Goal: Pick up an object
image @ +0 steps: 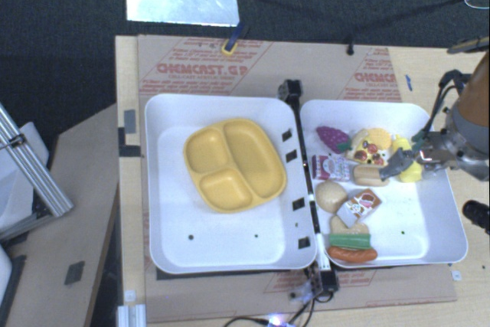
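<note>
The right bin (pixel 436 230) holds several toy foods. Purple grapes (pixel 331 137) lie at its back left, with a pizza slice (pixel 370 149) beside them. Below those are a red and white wrapper (pixel 331 165) and a tan bun (pixel 367 176). A beige round piece (pixel 331 195), a small printed box (pixel 360 207), a green piece (pixel 351 240) and an orange-red piece (pixel 352 254) lie toward the front left. My gripper (pixel 392 167) reaches in from the right, low over the bin. Its tip is at the bun's right end, and a yellow piece (pixel 411 172) lies partly under it.
The left bin (pixel 172 241) holds a yellow three-compartment plate (pixel 233 163). A black divider with clips (pixel 302 180) runs between the bins. The right bin's front right floor (pixel 417 222) is bare white. Cardboard (pixel 199 69) lies under both bins.
</note>
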Controlling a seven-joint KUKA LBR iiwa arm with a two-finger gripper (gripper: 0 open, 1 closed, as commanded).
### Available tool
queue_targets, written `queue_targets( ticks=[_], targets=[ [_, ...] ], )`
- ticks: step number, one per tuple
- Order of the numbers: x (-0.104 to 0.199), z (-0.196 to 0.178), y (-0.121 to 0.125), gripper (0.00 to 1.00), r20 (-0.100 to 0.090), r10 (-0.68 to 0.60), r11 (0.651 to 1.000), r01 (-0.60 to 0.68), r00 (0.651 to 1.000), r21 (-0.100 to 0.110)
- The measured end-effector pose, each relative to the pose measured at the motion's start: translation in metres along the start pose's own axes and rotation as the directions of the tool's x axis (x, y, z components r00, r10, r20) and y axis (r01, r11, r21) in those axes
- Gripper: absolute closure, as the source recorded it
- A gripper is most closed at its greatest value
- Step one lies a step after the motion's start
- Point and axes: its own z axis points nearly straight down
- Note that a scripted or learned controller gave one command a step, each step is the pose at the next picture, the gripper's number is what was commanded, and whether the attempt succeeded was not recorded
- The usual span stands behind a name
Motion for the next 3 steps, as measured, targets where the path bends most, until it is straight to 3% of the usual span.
queue_targets(
  ticks=[1,3],
  targets=[
    [0.000,-0.007,0.002,0.00,0.003,-0.004,1.000,0.004,1.000,-0.013],
    [0.017,0.108,0.004,0.00,0.002,-0.001,1.000,0.001,1.000,-0.014]
  ],
)
